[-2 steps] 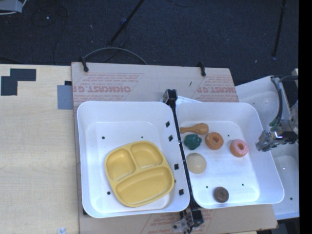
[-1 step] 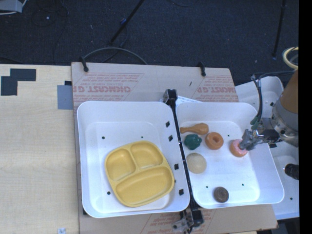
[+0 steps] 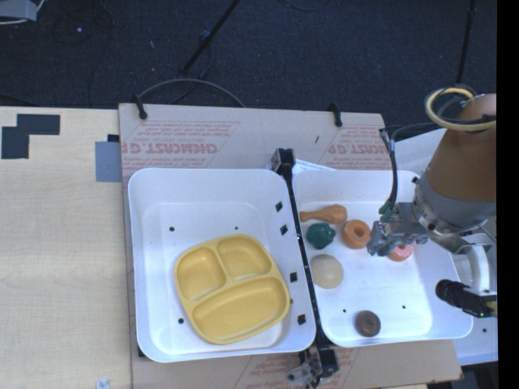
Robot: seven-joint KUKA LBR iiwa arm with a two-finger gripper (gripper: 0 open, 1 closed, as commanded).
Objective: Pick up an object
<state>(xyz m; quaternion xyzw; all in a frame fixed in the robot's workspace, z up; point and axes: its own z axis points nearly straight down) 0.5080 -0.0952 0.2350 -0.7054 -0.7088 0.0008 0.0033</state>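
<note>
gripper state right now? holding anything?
Two-finger gripper: low in the right white bin, right over a small pink object, beside the orange ring-shaped toy. Open, shut or holding: cannot be told.

Grey arm with an orange band, dark gripper at its tip

The arm (image 3: 458, 181) is a thick, rounded body, its upper part a broad orange-brown band that narrows toward the top, its lower part a smooth grey collar. A yellow ring-shaped loop of cable (image 3: 456, 108) sits at the top of the band, and a thin dark cable (image 3: 393, 168) curves along the side of the arm to the wrist. The gripper (image 3: 388, 240) is a small, blocky cluster of dark grey and metallic parts with a touch of green near its mount; finer detail is too blurred to make out.
</note>
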